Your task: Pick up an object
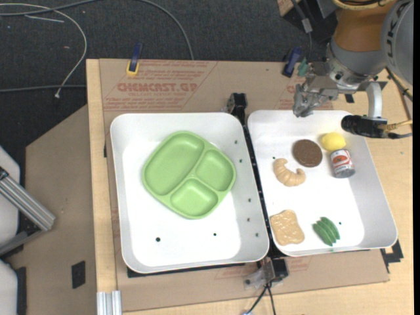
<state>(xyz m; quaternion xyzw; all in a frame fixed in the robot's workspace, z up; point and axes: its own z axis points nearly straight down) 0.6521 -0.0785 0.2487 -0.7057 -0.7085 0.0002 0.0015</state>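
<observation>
The gripper [304,107] hangs at the far edge of the right bin [374,205], above its upper left corner, with the grey arm [364,25] and its orange band rising behind it toward the top right. Its two fingers point down with a slight gap between them, and nothing sits in that gap.

All the small things lie nearer the camera than the gripper, in the same bin. Closest to it is a round brown cookie [307,153], just below and a little right of the fingertips. A yellow lemon [333,141] lies just beside the cookie on its right, and a small can [342,163] with a red label lies touching or nearly touching the lemon's near side. A croissant [289,172] rests left of the cookie, near the bin's left wall. Well apart from the gripper, at the near end of the bin, lie a tan cracker [287,227] and a green pepper [327,230] side by side.

The left bin [131,228] holds a green divided plate [189,174], set at a slant near its middle. Both bins rest on a cardboard sheet [164,77] on the bench.
</observation>
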